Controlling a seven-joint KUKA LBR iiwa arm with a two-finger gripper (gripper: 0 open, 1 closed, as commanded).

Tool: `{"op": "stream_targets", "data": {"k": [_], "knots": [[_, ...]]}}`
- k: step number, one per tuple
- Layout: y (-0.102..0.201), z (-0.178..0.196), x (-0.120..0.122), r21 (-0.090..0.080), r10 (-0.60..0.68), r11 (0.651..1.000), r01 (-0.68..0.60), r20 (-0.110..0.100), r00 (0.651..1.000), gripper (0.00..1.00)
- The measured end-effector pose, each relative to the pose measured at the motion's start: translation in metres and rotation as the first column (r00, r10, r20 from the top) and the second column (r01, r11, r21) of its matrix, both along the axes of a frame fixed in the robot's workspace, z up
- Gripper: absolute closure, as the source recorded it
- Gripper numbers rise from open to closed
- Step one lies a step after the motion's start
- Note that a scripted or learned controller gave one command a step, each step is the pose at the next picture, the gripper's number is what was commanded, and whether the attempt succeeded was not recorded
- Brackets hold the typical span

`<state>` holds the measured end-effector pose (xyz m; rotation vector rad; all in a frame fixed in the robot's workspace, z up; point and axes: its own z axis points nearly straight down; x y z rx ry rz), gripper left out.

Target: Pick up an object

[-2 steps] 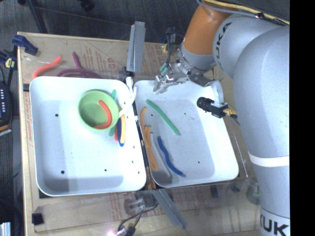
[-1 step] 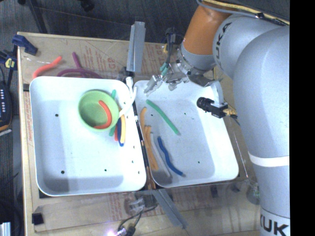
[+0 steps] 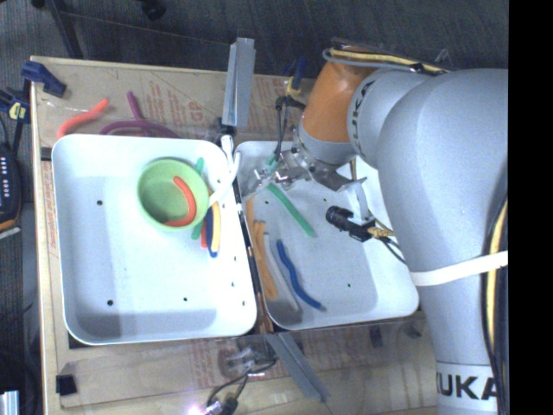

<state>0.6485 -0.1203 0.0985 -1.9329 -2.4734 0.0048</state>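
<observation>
My gripper [image 3: 275, 174] is low over the far left corner of the right bin [image 3: 380, 296], under the orange-banded wrist. A thin green stick [image 3: 291, 207] lies slanted just below it, its upper end close to the gripper. Nearer the front of that bin lies a curved blue piece [image 3: 294, 277]. An orange stick [image 3: 262, 258] runs along the bin's left wall. In the left bin [image 3: 104, 309] a green bowl [image 3: 164, 193] holds a curved red-orange piece [image 3: 184, 199].
Yellow, blue and red sticks [image 3: 212, 229] lie beside the bowl by the left bin's right wall. A black cable plug [image 3: 343, 220] hangs over the right bin. An orange clip [image 3: 82, 118] and purple tubing [image 3: 138, 128] lie on the bench behind the left bin.
</observation>
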Motion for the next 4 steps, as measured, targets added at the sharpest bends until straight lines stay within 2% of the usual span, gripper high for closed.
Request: {"op": "stream_targets", "data": {"k": [1,2,3,4], "knots": [[0.001,0.011,0.001,0.0,0.003,1.0,-0.003,-0.001,1.0,1.0],[0.001,0.011,0.001,0.0,0.003,1.0,-0.003,-0.001,1.0,0.0],[0.003,-0.003,-0.018,-0.01,-0.026,1.0,0.026,0.013,1.0,0.0],[0.006,0.007,-0.019,-0.005,-0.022,1.0,0.022,0.005,1.0,1.0]]}}
